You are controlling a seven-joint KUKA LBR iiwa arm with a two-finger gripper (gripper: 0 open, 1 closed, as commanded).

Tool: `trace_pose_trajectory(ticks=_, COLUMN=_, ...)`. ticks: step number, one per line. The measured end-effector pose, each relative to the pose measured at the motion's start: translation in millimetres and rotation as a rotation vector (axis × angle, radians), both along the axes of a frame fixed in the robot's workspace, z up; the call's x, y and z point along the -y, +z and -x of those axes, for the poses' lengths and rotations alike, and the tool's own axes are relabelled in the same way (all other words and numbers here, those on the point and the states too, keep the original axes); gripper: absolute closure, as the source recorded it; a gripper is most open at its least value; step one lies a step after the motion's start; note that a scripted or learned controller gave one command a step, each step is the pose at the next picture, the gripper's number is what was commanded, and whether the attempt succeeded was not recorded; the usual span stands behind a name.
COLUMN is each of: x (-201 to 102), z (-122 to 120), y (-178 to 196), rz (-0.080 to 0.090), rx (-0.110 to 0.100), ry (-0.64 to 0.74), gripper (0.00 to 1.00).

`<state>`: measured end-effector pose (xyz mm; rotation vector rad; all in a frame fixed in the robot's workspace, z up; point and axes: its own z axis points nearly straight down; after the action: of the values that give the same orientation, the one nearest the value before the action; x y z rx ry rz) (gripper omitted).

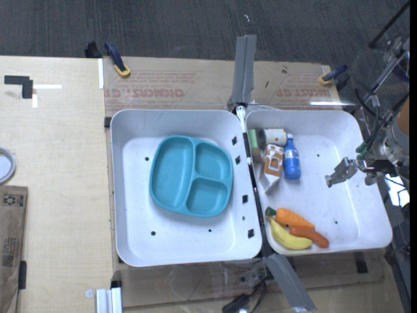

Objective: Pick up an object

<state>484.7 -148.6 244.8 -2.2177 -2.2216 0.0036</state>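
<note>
Two white bins [124, 175] share the bench. Gripper [340, 173], finger state undeterminable, hangs over the right bin; descend squarely onto the blue bottle [292, 161] lying toward the divider.

Glossy, seemingly plastic teal plate [191, 175]

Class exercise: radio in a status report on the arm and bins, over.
Gripper over right bin, holding nothing. Bottle, carton, carrot, banana lie to its left. Blue plate in left bin. Path clear.
</note>
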Motion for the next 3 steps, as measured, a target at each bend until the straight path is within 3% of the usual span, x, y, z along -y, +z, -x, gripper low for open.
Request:
trace_pose_trajectory(ticks=1, x=-31, z=-18, y=-146, rz=0.0, rx=-0.001, ry=-0.113, gripper=0.0)
trace_pose_trajectory(ticks=2, x=-25, z=-135, y=-153, rz=0.002, rx=0.001, ry=-0.3, gripper=0.0)
trace_pose_trajectory(ticks=3, x=-25, z=-135, y=-144, rz=0.004, rx=-0.001, ry=-0.297, gripper=1.0)
